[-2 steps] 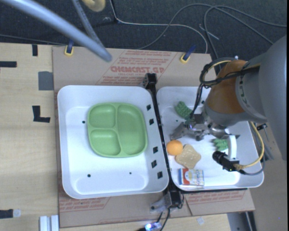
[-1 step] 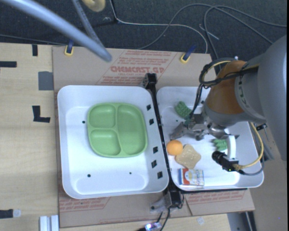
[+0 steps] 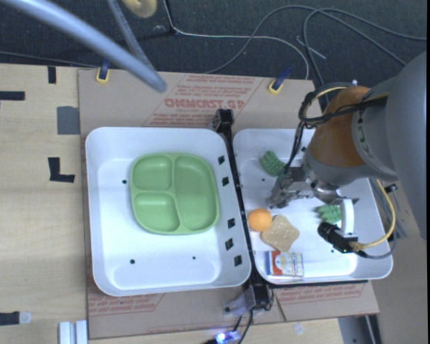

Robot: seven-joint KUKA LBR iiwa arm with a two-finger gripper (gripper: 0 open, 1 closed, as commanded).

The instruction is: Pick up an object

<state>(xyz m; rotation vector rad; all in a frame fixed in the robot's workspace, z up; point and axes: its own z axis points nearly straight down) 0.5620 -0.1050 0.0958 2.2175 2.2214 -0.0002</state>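
The right bin (image 3: 358, 267) holds an orange ball (image 3: 259, 220), a tan bread-like piece (image 3: 280, 232) touching it, a green ridged object (image 3: 271, 163) at the back left, another green piece (image 3: 330, 211) near the middle right, and a small white card with red and blue print (image 3: 287, 264) at the front. My gripper (image 3: 284, 193) hangs low in this bin, just above and right of the orange ball, between the two green pieces. Nothing shows between its fingers.
The left bin (image 3: 107, 249) carries a green divided plate (image 3: 175, 193). Black clips line the wall between the two bins. The arm's grey body and orange band (image 3: 337, 138) cover the back right of the right bin. Cables trail over the dark floor behind.
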